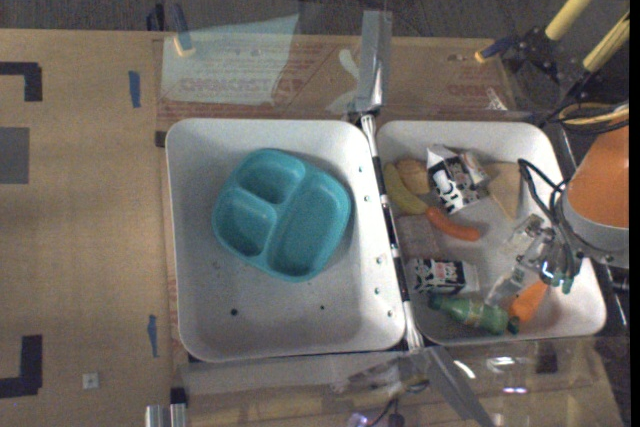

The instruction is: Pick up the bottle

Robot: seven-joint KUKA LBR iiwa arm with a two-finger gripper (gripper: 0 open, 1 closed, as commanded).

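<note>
Gripper (522,267) sits low over the right white shallow bin (590,315), near its front right corner; can't tell its opening or whether it has hold of anything. Green plastic bottle (468,313) lies on its side at that bin's front edge, just beside the gripper and an orange carrot-shaped toy (528,301). Teal divided plate (283,213) is in the left white bin (200,315).

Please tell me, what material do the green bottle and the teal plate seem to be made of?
The bottle looks like glossy, translucent green plastic; it shows bright highlights. The plate seems to be matte molded plastic, evenly teal, with three smooth rounded compartments. Neither can be confirmed by sight alone.
</note>
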